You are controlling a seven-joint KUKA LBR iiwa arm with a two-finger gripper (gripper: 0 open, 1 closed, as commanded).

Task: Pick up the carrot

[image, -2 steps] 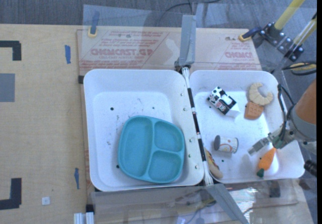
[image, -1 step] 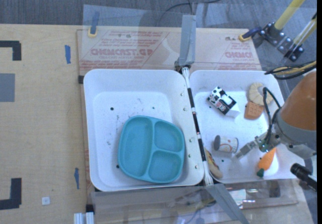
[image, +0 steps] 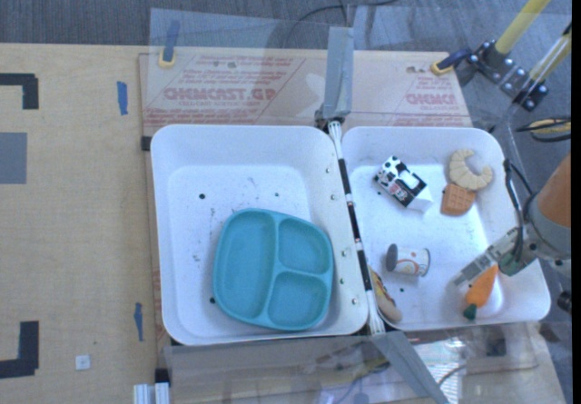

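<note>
The end effector (image: pixel 479 271) sits on the carrot (image: pixel 480 289) in the right bin's (image: pixel 436 316) near right corner, grip state unclear, so closing firmly and lifting likely comes next.

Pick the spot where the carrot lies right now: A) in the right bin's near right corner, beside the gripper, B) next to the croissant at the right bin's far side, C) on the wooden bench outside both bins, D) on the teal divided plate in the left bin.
A: the carrot lies in the near right corner of the right bin, with the gripper just above it.
</note>
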